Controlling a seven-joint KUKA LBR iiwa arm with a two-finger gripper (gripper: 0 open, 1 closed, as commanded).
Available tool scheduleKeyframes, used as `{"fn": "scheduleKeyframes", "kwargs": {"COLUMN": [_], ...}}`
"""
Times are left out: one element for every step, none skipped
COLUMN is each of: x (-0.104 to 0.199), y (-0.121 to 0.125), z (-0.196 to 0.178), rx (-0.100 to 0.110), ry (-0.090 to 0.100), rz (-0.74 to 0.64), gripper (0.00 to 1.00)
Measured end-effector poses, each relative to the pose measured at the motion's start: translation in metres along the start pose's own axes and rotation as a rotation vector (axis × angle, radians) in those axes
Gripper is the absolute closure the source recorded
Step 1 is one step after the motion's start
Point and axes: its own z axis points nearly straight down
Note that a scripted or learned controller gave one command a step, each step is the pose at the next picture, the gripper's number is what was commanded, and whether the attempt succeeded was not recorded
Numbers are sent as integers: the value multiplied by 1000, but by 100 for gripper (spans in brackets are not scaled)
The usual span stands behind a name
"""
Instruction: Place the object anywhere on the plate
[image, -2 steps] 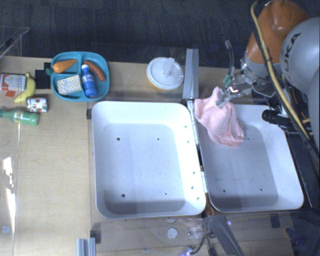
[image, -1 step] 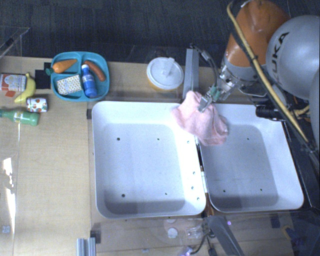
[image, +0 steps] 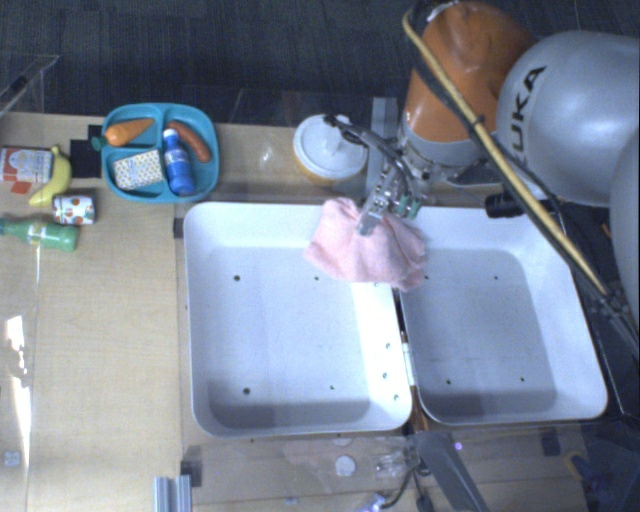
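Clearly the pincer (image: 385, 205) is gripping the pink cloth (image: 365, 250), carrying it above the seam between the two bins, near their far edge. Next comes travelling toward the plate (image: 322, 148) on the table, just beyond.

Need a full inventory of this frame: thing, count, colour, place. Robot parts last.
Pink cloth: 1, pink, hanging from the gripper over the seam between the bins' far ends.
Shallow white bins: 2, white, side by side; left, right.
Blue divided plate: 1, blue, far left of the bench; holds toy food, including an orange carrot-like piece and a blue bottle.
Round white lid on yellow container: 1, behind the bins.
Yellow banana, small can, green bottle: 1 each, left edge.
Arm: 1, grey with an orange band, from the right.
Gripper: 1, pinching the cloth's top.
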Motion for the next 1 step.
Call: {"fn": "scheduleKeyframes", "kwargs": {"x": [24], "y": [46], "z": [3], "rx": [-2], "ry": [-2], "rz": [-400], "gripper": [100]}}
